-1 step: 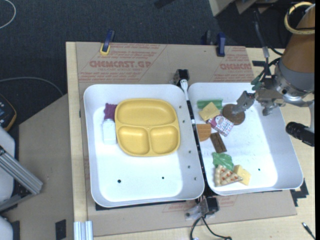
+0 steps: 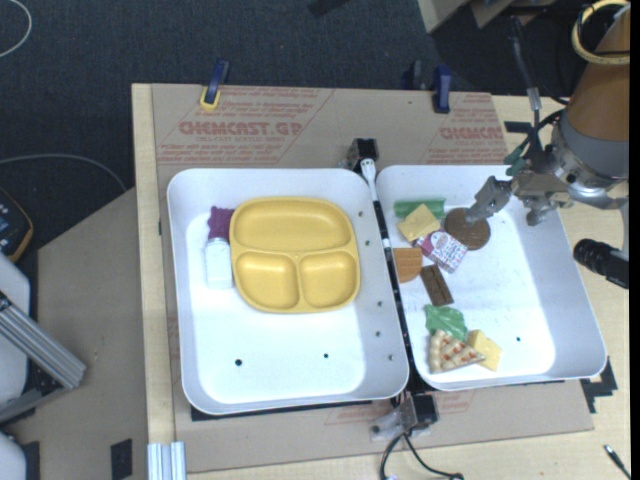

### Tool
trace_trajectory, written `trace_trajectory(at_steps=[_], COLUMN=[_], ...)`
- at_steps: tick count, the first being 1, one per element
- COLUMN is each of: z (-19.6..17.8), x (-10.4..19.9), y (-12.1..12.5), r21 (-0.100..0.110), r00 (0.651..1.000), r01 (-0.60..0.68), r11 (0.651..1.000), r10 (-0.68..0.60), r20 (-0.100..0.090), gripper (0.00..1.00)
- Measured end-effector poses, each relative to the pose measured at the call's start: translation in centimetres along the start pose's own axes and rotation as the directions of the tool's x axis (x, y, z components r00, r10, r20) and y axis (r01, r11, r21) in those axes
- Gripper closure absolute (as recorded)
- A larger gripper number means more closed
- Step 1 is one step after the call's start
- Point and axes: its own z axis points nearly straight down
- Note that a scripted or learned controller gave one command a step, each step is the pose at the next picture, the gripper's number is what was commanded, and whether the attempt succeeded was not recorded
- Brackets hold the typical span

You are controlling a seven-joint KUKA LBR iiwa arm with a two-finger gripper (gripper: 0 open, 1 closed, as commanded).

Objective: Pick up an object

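My gripper (image 2: 487, 200) hangs over the upper part of the right bin (image 2: 560, 298), just above a brown round disc (image 2: 468, 233); whether my fingers are spread or pressed together I cannot tell. Small objects lie along that bin's left side: a yellow block (image 2: 420, 222), a brown bar (image 2: 436, 284), a green piece (image 2: 445, 319). The left bin (image 2: 190, 298) bears a yellow divided tray (image 2: 295, 253).

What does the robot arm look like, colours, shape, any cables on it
The arm is a rounded grey body with an orange band above the wrist. A yellowish cable loops beside its top and thin dark cables run along it. It ends in a slim grey metal gripper on a silvery bracket.
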Motion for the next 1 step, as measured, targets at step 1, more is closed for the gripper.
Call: trace_trajectory(at_steps=[1], z=[4.79], x=[0.55], y=[0.71], r21=[0.005], r00=[1.000], r01=[0.001], r11=[1.000], r10=[-0.001], r20=[-0.001], gripper=[0.00])
